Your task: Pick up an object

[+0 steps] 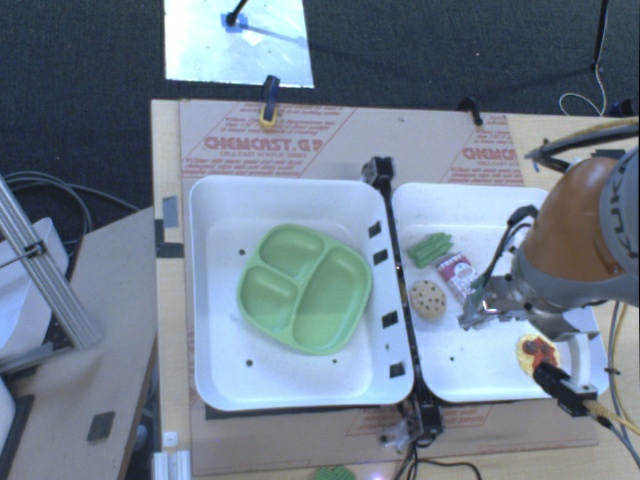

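Over right bin [455, 383]: gripper [476, 309], grip state not discernible, just beside red-and-white packet [457, 271], cookie [428, 299] and green piece [430, 249]; risk judged: crowded items, likely nudged aside or missed.

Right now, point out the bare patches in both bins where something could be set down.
Left bin: only margins around the green divided plate, widest along its left wall and front. Right bin: bare floor at the front, below the cookie. Crowded around the green item, red packet and gripper.
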